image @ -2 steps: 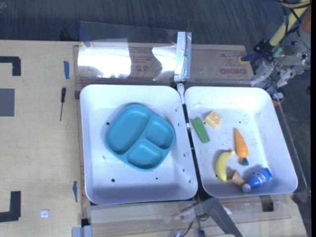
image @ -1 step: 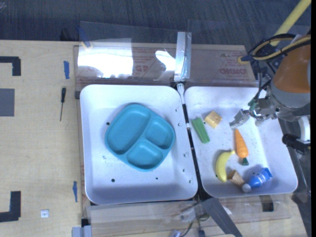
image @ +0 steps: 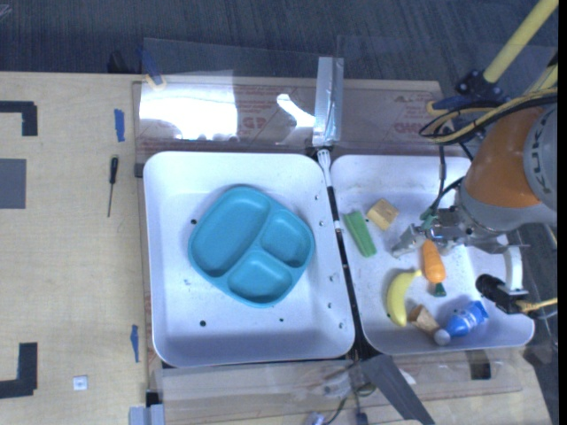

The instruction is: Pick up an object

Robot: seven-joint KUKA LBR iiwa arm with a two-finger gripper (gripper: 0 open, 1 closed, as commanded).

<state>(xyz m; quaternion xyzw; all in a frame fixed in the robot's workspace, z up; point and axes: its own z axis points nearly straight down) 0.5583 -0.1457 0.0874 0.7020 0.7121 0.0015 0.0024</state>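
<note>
The end effector hangs low in the right shallow white bin, its metal tip just beside the upper end of the small orange carrot-shaped toy; whether its parts are spread or pressed together I cannot tell, and nothing is seen pinched in it. The carrot toy looks the likeliest target — it lies in the middle of that bin, free on the floor.

What could go wrong, as a judgement: the toys lie crowded, so a descent slightly off line may nudge the carrot against the yellow plastic banana just beside it and close on nothing; the carrot is slim and rounded, so it may roll or slip out of a grip taken near its end; a low sweep could also knock the tan cube-shaped block or the flat green rectangular bar.

The right bin also carries a blue and white bottle-like toy and a small brown piece near the front wall. The left shallow white bin holds one thing — a turquoise plastic plate with three compartments, with nothing in its sections. Both bins sit on the pale wooden table.
</note>
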